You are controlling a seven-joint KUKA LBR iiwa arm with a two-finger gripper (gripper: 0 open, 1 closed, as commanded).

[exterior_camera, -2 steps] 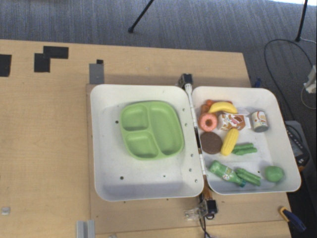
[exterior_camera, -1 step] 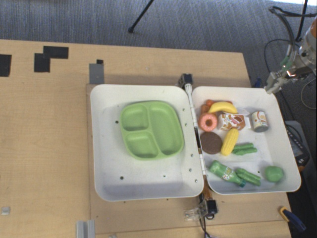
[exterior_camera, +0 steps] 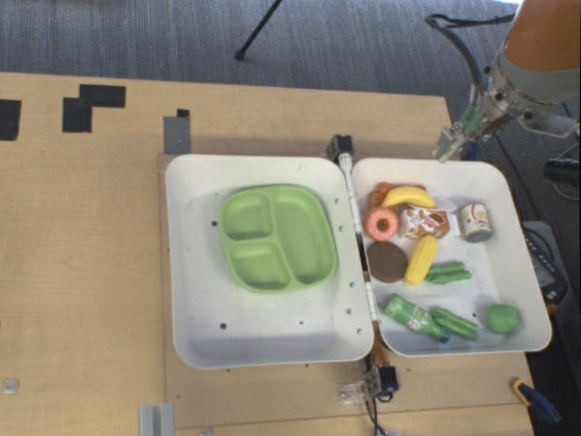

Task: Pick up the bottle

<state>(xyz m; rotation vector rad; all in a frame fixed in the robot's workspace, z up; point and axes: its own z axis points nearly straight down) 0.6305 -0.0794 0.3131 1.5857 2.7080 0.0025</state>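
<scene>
Right bin (exterior_camera: 508,198) w/ bottle (exterior_camera: 413,317) untouched; fingers (exterior_camera: 451,145) above rim, state unclear

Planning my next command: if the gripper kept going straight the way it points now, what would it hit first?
The gripper points down and left toward the right bin's far rim. It would probably meet that rim or the bare floor beside the can first, not the bottle at the near side. Depth is hard to judge.
</scene>
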